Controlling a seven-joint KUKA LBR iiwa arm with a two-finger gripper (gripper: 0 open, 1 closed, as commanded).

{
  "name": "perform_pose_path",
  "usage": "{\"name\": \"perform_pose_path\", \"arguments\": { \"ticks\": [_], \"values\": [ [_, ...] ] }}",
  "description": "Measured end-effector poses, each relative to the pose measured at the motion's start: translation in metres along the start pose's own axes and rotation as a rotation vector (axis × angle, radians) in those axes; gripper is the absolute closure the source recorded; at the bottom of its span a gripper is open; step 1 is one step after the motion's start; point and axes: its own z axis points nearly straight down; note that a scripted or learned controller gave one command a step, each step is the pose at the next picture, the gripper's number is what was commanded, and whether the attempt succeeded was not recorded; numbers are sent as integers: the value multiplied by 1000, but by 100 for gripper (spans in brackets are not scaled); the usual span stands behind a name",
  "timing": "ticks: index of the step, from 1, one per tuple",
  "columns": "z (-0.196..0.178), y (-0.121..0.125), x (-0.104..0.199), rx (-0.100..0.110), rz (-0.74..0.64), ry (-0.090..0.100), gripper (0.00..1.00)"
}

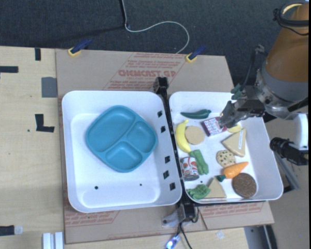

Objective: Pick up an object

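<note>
Camera view, counts: two white bins, one blue plate, one arm (287,61), about ten small play-food pieces.
Surface: pale wood bench (20,154) with black tape marks on the left; a brown cardboard sheet (140,71) with red print lies under both bins, clipped at its far edge by two yellow-and-blue clamps.
Room: dark carpet beyond the far edge, a thin white cable (160,27) looping across it.
Left bin (78,191): holds the blue divided plate (122,138), three compartments, lying flat and turned at an angle, toward the far side of the bin.
Right bin (267,162): holds all the food pieces, packed near one another.
Far row of right bin: green pepper (196,114), small purple-and-white packet (212,125).
Middle of right bin: yellow banana (182,137) touching a tan round biscuit (195,135); pale cheese wedge (236,142); green bean pod (199,160); chip cookie (225,157).
Near row of right bin: small printed can (189,168), orange carrot (234,169), brown round patty (244,185), green leafy piece (199,192) beside a tan sandwich triangle (216,190).
Gripper (231,119): low over the far right part of the right bin, just right of the packet and above the cheese wedge.
Jaws: dark against the clutter; cannot tell how far apart they stand or whether anything is between them.
</note>
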Motion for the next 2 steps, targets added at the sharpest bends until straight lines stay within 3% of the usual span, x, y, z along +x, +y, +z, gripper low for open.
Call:
{"name": "perform_pose_path", "arguments": {
  "ticks": [1, 2],
  "values": [
    [78, 7, 50, 25, -7, 3, 100],
    [103, -23, 37, 23, -1, 1, 100]
  ]
}}
